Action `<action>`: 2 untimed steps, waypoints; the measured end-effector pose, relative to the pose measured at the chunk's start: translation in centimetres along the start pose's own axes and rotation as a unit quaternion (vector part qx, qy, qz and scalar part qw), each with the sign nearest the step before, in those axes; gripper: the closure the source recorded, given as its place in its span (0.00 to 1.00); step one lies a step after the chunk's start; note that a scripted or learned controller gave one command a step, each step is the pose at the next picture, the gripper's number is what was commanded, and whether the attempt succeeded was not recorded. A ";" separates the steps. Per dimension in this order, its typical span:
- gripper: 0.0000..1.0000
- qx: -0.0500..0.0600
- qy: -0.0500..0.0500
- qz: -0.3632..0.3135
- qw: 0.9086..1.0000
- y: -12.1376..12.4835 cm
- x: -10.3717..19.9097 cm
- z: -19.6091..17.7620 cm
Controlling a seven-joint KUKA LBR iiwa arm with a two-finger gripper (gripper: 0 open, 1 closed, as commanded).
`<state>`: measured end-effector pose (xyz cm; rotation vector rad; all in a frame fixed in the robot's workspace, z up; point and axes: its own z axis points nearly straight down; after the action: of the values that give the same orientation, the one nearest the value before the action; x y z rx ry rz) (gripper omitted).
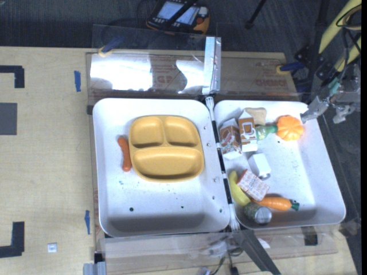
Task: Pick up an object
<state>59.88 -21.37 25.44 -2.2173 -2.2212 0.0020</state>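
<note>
Two white bins: left bin (109, 153), right bin (321, 171).
Left bin: one yellow divided tray (166, 148), one orange sausage (124, 153).
Right bin: one orange pumpkin (289, 128), one carrot (277, 203), one banana (237, 191), one can (258, 213), two small cartons (248, 132) (229, 139), one white block (261, 165), one red-patterned packet (253, 184).

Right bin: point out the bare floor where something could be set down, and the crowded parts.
Bare floor in the right bin lies along its right side, below the pumpkin and right of the white block. The left side is crowded: cartons, banana, carrot.
</note>
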 end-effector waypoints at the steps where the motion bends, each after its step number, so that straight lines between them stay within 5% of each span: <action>1: 0.00 -0.009 -0.004 -0.048 0.999 3.8 -0.7 11.3; 2: 0.00 -0.020 -0.010 -0.095 0.995 4.7 -0.3 11.6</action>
<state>64.58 -21.69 13.84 -2.0236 -2.4541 -0.0201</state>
